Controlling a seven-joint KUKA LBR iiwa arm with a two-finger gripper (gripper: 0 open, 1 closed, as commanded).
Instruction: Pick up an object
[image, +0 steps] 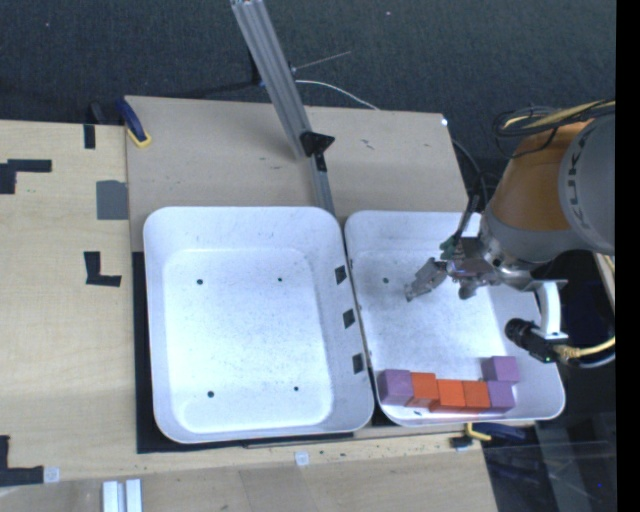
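along right bin (520, 330) near edge: block row (450, 389) (purple, orange), long axis left-right; tool (440, 285) state unclear.

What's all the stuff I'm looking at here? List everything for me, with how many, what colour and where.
Shallow white plastic bins: 2, white, side by side on the bench; left bin, right bin.
Purple blocks: 3, purple, along the right bin's near edge; one at the row's left end, two stacked at its right end.
Orange blocks: 2, orange, between the purple ones, touching in a row.
Wooden bench top: 1, tan, under both bins.
Metal pole: 1, grey, slanting down from the top to the gap between the bins.
Robot arm: 1, grey with an orange band, entering from the right.
Gripper: 1, dark, over the right bin's middle, apart from the blocks.
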